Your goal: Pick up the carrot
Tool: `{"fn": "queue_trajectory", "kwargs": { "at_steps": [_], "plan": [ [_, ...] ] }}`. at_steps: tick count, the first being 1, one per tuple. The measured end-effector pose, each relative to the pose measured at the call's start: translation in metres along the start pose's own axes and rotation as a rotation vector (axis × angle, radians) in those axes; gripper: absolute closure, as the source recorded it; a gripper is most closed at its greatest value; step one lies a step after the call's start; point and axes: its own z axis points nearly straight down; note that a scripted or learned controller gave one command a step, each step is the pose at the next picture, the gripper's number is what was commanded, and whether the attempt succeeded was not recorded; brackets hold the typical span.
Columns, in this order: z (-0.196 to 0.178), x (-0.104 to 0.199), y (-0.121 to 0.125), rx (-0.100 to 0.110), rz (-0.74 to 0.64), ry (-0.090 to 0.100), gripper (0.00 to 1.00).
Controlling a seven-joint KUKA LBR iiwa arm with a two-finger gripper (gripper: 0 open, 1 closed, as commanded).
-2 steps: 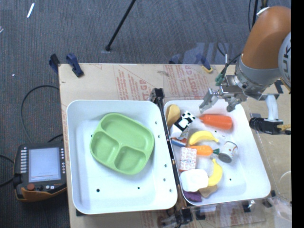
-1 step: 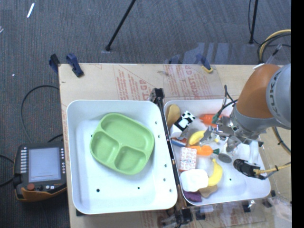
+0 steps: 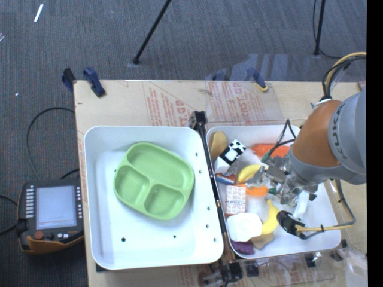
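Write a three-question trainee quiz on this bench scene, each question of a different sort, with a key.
1. True or false: the green divided plate lies in the right bin.
2. Multiple choice: the gripper is over which bin? A) the left bin B) the right bin C) neither
3. Fill in: the arm's band above the wrist is coloured ____.

Key
1. False; the plate lies in the left bin, on its own.
2. B; it hangs over the right bin's clutter, beside the banana and the orange carrot.
3. Orange.
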Motion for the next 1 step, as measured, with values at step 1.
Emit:
{"fn": "queue_trajectory", "kwargs": {
  "at_steps": [1],
  "plan": [
    [-0.0068, 0.0016, 0.0, 0.011, 0.002, 0.004, 1.0]
  ]
}}
